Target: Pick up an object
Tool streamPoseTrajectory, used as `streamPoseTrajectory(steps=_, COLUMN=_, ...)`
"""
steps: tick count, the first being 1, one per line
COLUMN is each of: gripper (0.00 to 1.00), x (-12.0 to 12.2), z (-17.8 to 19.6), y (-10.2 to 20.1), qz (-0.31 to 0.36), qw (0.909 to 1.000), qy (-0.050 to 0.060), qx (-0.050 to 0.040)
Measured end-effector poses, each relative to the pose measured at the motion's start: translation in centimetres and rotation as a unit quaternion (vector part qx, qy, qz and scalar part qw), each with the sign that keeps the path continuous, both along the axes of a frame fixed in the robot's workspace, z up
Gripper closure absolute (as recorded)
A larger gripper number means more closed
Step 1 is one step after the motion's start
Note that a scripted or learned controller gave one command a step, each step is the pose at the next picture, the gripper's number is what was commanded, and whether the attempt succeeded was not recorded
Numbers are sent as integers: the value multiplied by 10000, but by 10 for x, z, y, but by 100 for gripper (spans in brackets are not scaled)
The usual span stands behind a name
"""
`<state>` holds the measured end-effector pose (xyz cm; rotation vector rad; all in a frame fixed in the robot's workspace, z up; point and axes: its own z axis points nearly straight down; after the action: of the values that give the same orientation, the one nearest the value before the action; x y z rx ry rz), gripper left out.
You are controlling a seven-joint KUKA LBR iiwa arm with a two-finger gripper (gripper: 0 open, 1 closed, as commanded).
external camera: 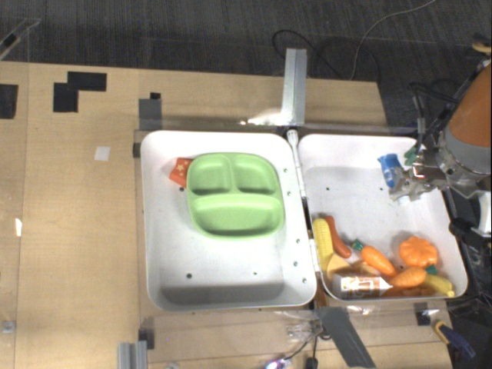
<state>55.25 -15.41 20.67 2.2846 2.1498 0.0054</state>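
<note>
Claw (406, 184) low over right bin (346, 160), beside blue object (389, 167); grip state unclear; toy food (380, 264) heaped at near edge

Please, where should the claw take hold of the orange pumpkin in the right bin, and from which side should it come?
Probably from straight above, closing across the round body of the pumpkin. It sits on top of the pile, so its top is free. Low down it is crowded: a carrot lies against its front, and the bin wall is close on the right. The left side looks most open for one finger.
</note>
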Motion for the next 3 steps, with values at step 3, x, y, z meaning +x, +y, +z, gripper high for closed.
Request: streamPoseTrajectory(steps=3, gripper=100, x=47, z=0, y=51, qz=75, qw=10000, qy=8, qx=4)
